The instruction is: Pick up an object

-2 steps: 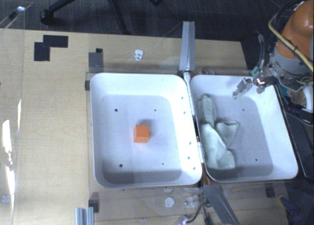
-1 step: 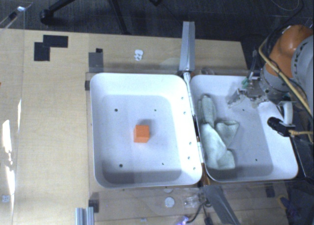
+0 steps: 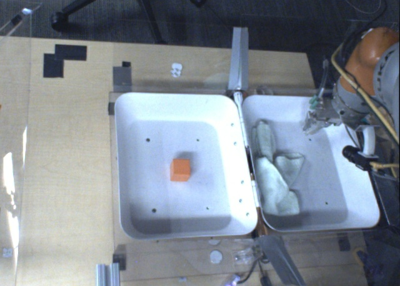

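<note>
Lying in the right bin [image 3: 340, 182], against its left wall, and looking like the likeliest thing to pick: a crumpled white cloth [image 3: 275, 175], running from the upper middle of the bin down towards the lower left corner. Hovering near the bin's upper right corner, well apart from the cloth: the pincer [image 3: 314, 119], carrying nothing visible. Not managing to tell from this slant whether clenched or released.

Judging the step in hand as the approach, with no grasp begun. Doing it well probably meaning travelling leftward across the bin, descending over the thickest fold near the cloth's lower end, and closing there on a bunched ridge instead of a flat edge. Keeping clear of the bin wall and the metal divider [image 3: 238, 60] on the way down, since the cloth is hugging that side closely. Expecting soft fabric to slip or trail, so lifting slowly and straight up.

Holding nothing besides the cloth, as far as can be seen, in the right bin. Sitting in the left bin [image 3: 134, 153], slightly below and left of its centre, well apart from every wall: a small orange cube [image 3: 180, 170], a firmer alternative target but much farther away. Resting side by side on the pale wooden surface [image 3: 62, 153]: both bins, touching along the divider.
</note>
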`<act>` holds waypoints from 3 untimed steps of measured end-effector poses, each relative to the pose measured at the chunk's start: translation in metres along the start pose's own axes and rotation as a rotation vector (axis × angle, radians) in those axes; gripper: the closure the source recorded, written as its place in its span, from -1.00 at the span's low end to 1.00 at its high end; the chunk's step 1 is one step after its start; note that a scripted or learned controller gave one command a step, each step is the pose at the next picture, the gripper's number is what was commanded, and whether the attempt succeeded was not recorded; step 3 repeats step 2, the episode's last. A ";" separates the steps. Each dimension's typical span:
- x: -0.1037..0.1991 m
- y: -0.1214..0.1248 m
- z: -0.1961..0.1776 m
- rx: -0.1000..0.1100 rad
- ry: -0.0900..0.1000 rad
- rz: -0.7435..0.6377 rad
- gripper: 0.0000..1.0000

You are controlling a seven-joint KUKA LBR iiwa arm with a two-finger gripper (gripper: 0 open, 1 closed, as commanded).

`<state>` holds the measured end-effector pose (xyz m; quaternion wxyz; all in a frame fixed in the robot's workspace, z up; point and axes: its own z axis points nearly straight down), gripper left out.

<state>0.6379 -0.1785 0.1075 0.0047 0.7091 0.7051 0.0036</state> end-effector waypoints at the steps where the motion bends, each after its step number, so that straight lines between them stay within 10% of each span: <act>1: 0.026 0.026 -0.092 0.005 0.000 0.039 1.00; 3: 0.028 0.028 -0.103 0.002 -0.003 0.031 1.00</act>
